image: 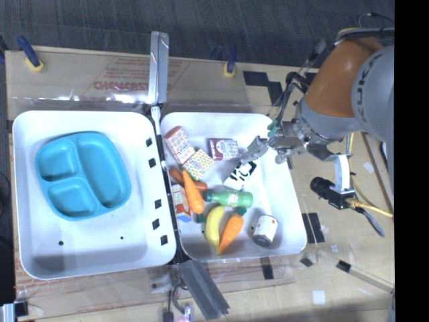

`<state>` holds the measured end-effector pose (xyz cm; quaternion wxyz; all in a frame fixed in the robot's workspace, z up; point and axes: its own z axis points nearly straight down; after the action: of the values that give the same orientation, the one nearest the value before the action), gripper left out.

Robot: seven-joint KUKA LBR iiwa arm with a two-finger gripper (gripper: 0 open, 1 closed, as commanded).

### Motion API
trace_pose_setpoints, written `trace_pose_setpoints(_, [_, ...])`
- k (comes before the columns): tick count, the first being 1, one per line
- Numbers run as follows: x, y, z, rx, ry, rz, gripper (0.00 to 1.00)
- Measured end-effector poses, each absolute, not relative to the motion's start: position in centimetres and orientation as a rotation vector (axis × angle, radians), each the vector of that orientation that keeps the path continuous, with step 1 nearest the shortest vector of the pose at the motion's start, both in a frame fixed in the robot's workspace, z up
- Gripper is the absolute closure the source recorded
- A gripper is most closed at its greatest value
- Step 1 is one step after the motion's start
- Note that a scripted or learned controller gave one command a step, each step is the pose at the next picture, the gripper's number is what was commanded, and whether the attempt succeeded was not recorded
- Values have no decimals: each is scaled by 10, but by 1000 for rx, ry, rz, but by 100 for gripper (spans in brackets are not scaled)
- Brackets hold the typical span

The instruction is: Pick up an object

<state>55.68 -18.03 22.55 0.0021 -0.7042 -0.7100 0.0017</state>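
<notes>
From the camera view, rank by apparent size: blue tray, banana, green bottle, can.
1. blue tray, by far the largest.
2. banana and green bottle look about alike; not ranked.
3. can, smallest.

Tan bench (80, 79), two white bins (87, 260) side by side, blue clamps (28, 51)

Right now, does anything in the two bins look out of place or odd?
Nothing looks damaged. The toy food lies jumbled in the right bin, the can on its side, while the blue tray sits alone in the left bin.
</notes>
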Motion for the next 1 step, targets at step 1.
trace_pose_setpoints(1, [594,-195,117,-2026,-2434,-13,0])
